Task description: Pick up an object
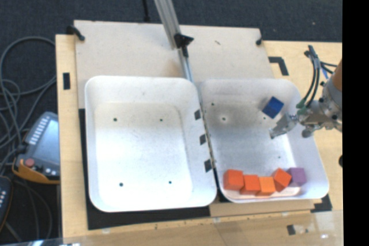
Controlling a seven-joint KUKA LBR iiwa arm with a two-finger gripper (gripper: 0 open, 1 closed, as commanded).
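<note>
A blue cube (273, 106) lies in the right bin (242, 141), toward its far right side. Along that bin's near wall sits a row of several orange blocks (252, 182), with a purple cube (297, 176) at the row's right end. My gripper (293, 128) hangs over the bin's right part, just right of and nearer than the blue cube. Its two fingers (280, 127) stand apart with nothing between them, so it is open. The arm's wrist and cables come in from the right edge.
The left bin (144, 147) lies beside the right one, sharing a middle rim. A slanted metal rail (164, 6) rises from the back board between the bins. A teach pendant (41, 144) and cables lie off the bench's left side.
</note>
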